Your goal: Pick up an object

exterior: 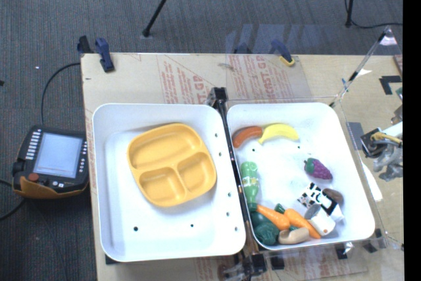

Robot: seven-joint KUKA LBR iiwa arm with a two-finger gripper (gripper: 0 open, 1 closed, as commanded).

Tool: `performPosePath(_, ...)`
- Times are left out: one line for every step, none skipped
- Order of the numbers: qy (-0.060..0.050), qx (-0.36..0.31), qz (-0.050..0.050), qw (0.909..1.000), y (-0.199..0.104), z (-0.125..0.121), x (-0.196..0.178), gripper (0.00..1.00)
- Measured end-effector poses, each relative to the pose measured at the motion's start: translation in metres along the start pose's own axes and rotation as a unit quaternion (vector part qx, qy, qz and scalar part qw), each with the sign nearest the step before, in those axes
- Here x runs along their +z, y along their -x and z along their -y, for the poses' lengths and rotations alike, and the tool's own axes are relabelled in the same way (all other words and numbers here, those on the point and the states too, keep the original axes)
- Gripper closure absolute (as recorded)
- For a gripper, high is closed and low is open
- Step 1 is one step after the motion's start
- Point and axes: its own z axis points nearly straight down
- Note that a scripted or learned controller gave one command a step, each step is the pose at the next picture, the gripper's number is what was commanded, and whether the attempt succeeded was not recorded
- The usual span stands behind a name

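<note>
Nearest the lower edge, a tan toy bread piece (293, 235) lies against the near wall of the right bin (345, 123). Just behind it are two orange toy carrots (289, 218) lying at a slant, with a dark green toy vegetable (265, 231) touching their left end. To the right of the carrots is a white block (326, 225), and behind that a black-and-white patterned piece (314, 196) sits beside a brown piece (333, 195).

A light green toy (249, 181) stands along the bin's left wall. Further back, a reddish-brown toy sausage (246, 135) and a yellow toy banana (279, 133) lie end to end near the far wall. A purple toy fruit (318, 169) with a green stem lies apart from the others, toward the right wall.

The left bin (105, 141) holds a yellow divided plate (172, 164) with three compartments, turned slightly.

Both bins sit side by side on the bench (164, 79), whose top is brown cardboard. A blue clamp (104, 55) grips its far left corner. On the carpet to the left lies a teach pendant (52, 161) with a pale screen.

Whether the pincer is spread or pressed together cannot be told.
</note>
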Motion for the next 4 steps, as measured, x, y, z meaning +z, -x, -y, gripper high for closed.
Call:
performPosePath(-0.005,-0.033,0.005,0.9994,-0.010,0.048,0.141,1.00)
performPosePath(-0.001,0.005,-0.001,1.0000,-0.015,0.067,0.079,1.00)
performPosePath(-0.004,0.003,0.003,1.0000,-0.015,0.067,0.073,1.00)
performPosePath(-0.007,0.001,0.006,1.0000,-0.014,0.067,0.065,1.00)
